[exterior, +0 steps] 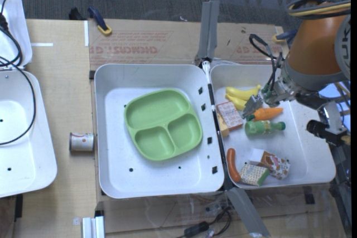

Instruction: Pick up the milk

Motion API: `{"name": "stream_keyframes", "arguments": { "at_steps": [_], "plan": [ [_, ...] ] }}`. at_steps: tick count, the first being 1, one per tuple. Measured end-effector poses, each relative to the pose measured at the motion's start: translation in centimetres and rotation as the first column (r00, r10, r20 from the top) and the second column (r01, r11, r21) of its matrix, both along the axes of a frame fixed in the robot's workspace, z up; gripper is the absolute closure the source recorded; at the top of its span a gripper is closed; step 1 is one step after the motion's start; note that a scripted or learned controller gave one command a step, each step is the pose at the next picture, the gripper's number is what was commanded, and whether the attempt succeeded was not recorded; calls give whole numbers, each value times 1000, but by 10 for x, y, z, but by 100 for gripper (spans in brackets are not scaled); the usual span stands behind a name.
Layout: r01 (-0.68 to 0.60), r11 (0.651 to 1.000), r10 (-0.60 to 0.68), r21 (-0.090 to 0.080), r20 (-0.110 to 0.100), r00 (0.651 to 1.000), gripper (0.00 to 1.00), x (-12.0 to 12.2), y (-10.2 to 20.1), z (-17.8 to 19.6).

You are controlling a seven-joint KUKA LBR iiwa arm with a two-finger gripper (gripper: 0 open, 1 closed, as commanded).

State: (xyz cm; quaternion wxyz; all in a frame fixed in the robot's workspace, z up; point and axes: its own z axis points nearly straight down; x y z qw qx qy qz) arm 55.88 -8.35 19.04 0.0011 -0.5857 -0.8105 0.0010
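A pale green three-compartment plastic plate (163, 124) lay in the left white bin (106, 136). In the right white bin (312, 173), a small printed milk carton (276, 165) lay near the front, well apart from the gripper (257, 102), which hovered by the yellow bananas (241, 94) and orange carrot (269, 113).

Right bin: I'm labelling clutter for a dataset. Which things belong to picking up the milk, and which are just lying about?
For the job:
- gripper
- milk, probably the small carton near the bin's front

Lying about:
- bananas
- carrot
- green bottle
- sausage
- red-and-white box
- green plate, in the left bin
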Motion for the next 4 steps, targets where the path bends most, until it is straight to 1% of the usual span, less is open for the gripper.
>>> {"name": "stream_keyframes", "arguments": {
  "at_steps": [1,2,3,4],
  "plan": [
    [36,999,-36,0,1,999,0,-34,-64,-60],
    [99,995,-99,-8,31,995,0,-10,-42,-88],
    [99,995,-99,-8,30,995,0,-10,-42,-88],
    [34,999,-34,0,5,999,0,-70,-108,-98]
  ]
}}
